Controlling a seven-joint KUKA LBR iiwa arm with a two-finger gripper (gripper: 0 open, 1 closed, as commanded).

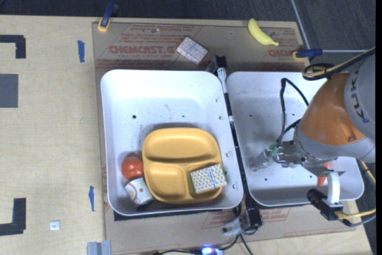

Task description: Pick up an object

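Note:
My gripper (pixel 261 159) is low inside the right bin (pixel 256 92), near the middle of its floor and pointing left. I see nothing in it. The left bin (pixel 119 92) holds a yellow divided plate (pixel 173 155) with a small patterned box (pixel 208 178) lying in its front right section. To the left of the plate sit an orange-red ball (pixel 132 166) and a white and orange toy (pixel 138 190).
On the cardboard behind the bins lie a yellow banana (pixel 261 32) and a small chequered box (pixel 191 49). Blue clamps (pixel 108 14) hold the cardboard's edges. The wooden bench spreads to the left. The arm's orange band (pixel 331 116) hangs over the right bin's right side.

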